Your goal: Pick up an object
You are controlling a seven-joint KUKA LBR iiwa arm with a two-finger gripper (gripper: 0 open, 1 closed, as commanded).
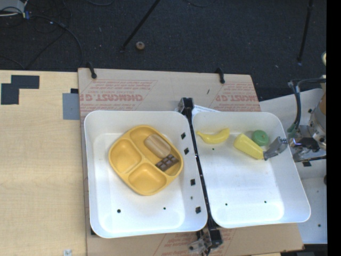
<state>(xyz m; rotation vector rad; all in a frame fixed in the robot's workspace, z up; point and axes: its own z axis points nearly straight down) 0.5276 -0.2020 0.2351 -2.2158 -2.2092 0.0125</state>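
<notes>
The pincer, its opening impossible to tell from here, sits at the right bin's edge touching the yellow wedge, so it should probably centre over that wedge before closing, avoiding the green ball just behind.

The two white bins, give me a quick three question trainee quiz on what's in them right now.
1. True or false: the yellow divided plate lies in the left bin.
2. Which item is nearest the gripper? A banana B yellow wedge C brown bread piece
3. Fill in: the green round item sits in the ___ bin.

Key: 1 true; 2 B; 3 right.
</notes>
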